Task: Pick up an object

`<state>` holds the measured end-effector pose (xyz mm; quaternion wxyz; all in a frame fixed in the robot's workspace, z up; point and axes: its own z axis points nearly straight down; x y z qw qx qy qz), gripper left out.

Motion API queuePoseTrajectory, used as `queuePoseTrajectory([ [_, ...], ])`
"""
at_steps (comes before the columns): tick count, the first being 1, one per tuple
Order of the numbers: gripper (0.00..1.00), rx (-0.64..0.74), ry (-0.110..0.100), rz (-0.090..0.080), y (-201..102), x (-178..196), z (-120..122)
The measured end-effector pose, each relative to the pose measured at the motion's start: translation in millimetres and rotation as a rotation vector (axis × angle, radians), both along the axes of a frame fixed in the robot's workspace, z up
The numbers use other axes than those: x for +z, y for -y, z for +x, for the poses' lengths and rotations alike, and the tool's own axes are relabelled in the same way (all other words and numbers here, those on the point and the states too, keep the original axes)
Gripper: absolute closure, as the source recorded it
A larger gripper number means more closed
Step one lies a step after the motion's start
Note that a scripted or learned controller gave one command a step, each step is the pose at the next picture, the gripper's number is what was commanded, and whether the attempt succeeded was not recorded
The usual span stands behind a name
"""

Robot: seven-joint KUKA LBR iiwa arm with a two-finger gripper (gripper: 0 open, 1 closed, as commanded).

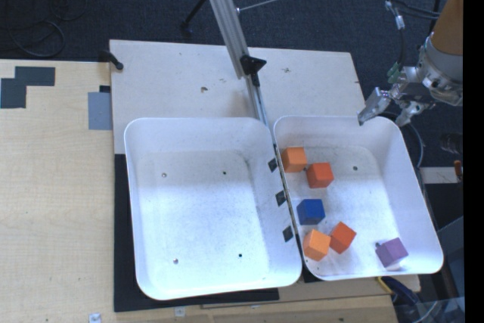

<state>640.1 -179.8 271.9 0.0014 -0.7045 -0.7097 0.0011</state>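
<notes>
The right bin (355,134) holds several small cubes. An orange one (294,158) and a red-orange one (320,175) lie near its far left side. A blue cube (310,211) sits below them. Near the front are another orange cube (317,244), a red-orange cube (342,236) and a purple cube (391,252). My gripper (389,110) hangs above the bin's far right corner, well away from the cubes. Its two fingers are spread open with nothing between them.
The left bin (197,200) lies beside the right one, with a row of black clips (280,197) along the shared wall. A slanted metal rail (231,26) rises behind the bins. Light wooden bench surface (53,200) extends to the left.
</notes>
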Motion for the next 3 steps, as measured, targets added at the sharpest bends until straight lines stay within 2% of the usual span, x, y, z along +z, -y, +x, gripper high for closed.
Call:
queuePoseTrajectory([
  [1, 0.0, -0.004, -0.006, 0.003, -39.0, -125.6, 4.4],
  [2, 0.0, -0.008, 0.005, -0.002, -58.2, -151.7, -11.2],
  [3, 0.0, -0.011, 0.005, -0.005, -64.0, -162.9, -18.1],
])
